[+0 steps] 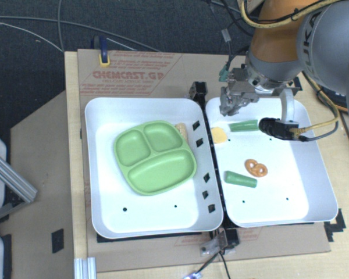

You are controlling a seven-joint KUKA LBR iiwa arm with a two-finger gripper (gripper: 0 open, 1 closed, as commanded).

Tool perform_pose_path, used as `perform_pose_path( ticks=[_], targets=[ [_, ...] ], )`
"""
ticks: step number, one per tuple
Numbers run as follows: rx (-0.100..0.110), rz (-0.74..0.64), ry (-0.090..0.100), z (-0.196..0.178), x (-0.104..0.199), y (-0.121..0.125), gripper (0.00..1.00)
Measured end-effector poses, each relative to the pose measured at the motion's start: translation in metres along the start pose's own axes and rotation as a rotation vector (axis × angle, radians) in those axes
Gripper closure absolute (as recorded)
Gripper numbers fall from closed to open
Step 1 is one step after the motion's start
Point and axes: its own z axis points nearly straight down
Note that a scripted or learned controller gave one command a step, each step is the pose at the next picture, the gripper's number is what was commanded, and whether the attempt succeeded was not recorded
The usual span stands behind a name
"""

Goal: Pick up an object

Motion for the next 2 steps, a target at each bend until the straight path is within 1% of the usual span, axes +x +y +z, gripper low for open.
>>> perform_pose_path(
  ticks=[1,2],
  targets=[
    [0.001,-0.001,0.0,0.02,0.045,-0.022,1.0],
    [0.001,0.0,0.0,0.015,0.083,-0.044,1.0]
  ],
)
